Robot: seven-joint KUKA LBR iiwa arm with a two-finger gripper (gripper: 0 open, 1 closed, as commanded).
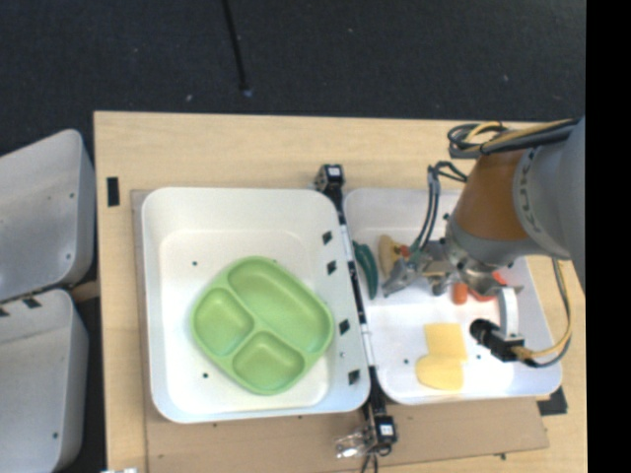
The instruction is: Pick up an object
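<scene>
My gripper (412,272) hangs low over the upper left part of the right bin (394,382), under the grey arm with its orange band (490,205). Just left of it lie a dark green object (367,266) against the bin's left wall and a small tan object (394,248). A small red-orange piece (461,290) shows beside the wrist on the right. Nearer the front of this bin sit a yellow block (444,339) and a pale yellow rounded piece (440,372), both apart from the gripper.
The left bin (168,225) holds a light green divided plate (260,323). Cables and a black connector (485,333) trail from the wrist over the right bin. A clamp (329,176) sits on the divider between the bins.
</scene>
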